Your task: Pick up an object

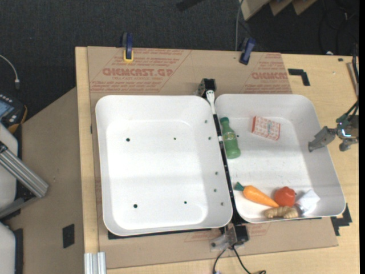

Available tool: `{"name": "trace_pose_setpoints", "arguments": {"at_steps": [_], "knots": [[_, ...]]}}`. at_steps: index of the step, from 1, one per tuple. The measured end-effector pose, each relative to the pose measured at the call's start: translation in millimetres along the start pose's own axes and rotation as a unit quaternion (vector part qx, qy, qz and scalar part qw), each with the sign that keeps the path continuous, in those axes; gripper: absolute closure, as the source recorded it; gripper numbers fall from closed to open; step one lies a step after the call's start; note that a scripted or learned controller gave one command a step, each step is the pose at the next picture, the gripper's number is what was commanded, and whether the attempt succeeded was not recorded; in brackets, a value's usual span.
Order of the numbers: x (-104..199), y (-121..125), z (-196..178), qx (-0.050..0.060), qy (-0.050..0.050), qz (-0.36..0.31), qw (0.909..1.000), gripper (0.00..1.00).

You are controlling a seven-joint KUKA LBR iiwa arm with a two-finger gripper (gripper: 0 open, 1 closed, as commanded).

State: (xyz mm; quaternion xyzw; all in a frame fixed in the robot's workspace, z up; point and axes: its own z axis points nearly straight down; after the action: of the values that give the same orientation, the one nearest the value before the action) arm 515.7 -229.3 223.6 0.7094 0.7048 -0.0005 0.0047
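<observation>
The right bin [296, 110] holds several objects. A green bottle [230, 138] lies along its left wall. A small red-and-white packet [266, 128] sits near the back. At the front lie an orange carrot [256, 196], a red tomato-like ball [286, 196], a brown ginger-like root [282, 212] and a white crumpled piece [308, 201]. My gripper [332, 145] hangs over the bin's right rim, well right of the packet. It is open, with nothing between its fingers.
The left bin [108, 153] lies beside the right one, with a black divider strip [217, 136] between them. Blue clamps [127, 45] [247, 50] hold the cardboard base at the back. Cables trail at the front edge [231, 241].
</observation>
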Motion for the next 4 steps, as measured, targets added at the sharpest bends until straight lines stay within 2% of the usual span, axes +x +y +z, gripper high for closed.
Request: {"name": "trace_pose_setpoints", "arguments": {"at_steps": [1, 2, 3, 4], "knots": [[44, 32, 66, 0.006, 0.006, -0.005, 1.0000, 0.00], [11, -3, 7, 0.000, 0.001, -0.001, 1.0000, 0.00], [104, 40, 29, 0.002, 0.005, -0.008, 1.0000, 0.00], [5, -15, 19, 0.004, 0.002, 0.002, 1.0000, 0.00]]}}
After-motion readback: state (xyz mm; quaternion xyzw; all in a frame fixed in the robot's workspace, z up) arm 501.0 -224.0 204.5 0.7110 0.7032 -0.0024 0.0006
